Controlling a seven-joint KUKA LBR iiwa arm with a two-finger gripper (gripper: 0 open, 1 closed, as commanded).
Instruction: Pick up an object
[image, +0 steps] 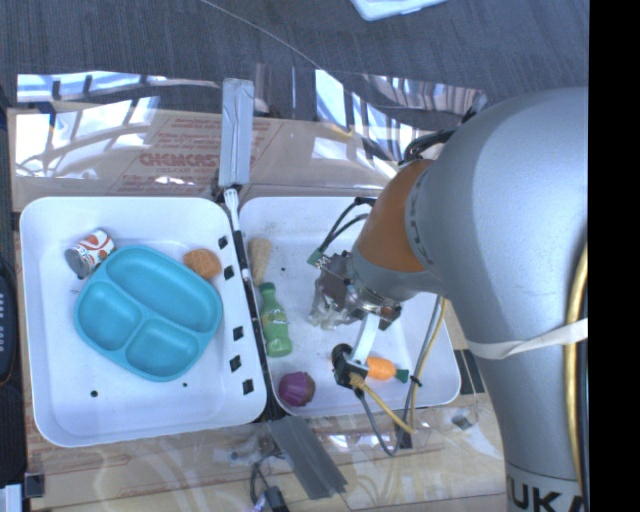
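- My end effector hung over the right bin, low among the things there, with my grey arm and its orange band rising behind it on the right.
- I could not tell how the end effector was set, because the metal parts and cables at my wrist blurred together, and I could not make out any object in it.
- A green bottle lay just beside the end effector on its left, lengthwise along the bin's left wall.
- A pale, cone-shaped object lay beyond the bottle, up and to the left of the end effector, near the same wall.
- A dark purple, round object sat below and a little left of the end effector, near the bin's front edge.
- A small orange carrot with a green end lay below and to the right of the end effector, close to a black fitting and yellow cable hanging from my wrist.
- The left bin lay well apart from the end effector, on the far side of the wall between the bins.
- In that bin, a blue divided plate rested at a tilt across the middle.
- A round, brownish object touched the plate's upper right rim.
- A red and white can lay on its side at the plate's upper left corner.
- The bench beyond the bins showed brown cardboard with red printing.
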